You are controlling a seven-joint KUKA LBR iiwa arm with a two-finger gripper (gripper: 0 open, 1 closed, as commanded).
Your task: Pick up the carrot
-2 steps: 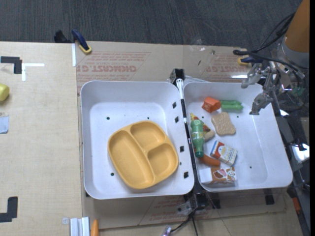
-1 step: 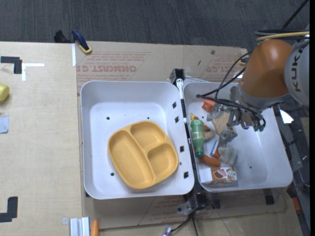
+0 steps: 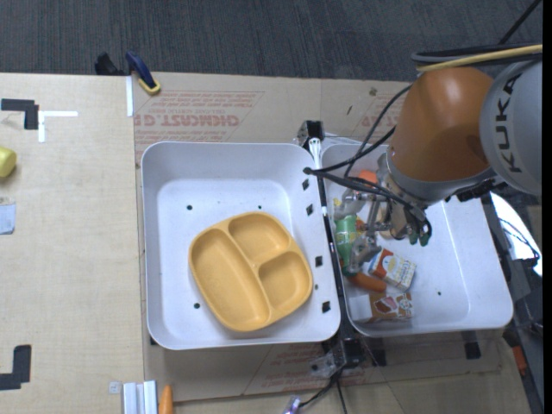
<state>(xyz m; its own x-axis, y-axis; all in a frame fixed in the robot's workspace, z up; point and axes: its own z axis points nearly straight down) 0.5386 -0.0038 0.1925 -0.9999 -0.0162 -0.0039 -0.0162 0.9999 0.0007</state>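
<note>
Carrot [image 3: 369, 281] lies below the gripper [image 3: 379, 222], ungrasped; finger state unclear. Next: descend onto it.

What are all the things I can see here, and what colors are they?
Bins: two, white, side by side; left bin, right bin.
Divided plate: one, yellow, in the left bin.
Carrot: one, orange, right bin, near its left wall.
Green item: one, right bin, above the carrot.
Snack packets: two, white and red, beside the carrot.
Yellow object: one, bench's far left edge.
Arm: one, grey and orange, over the right bin.
</note>
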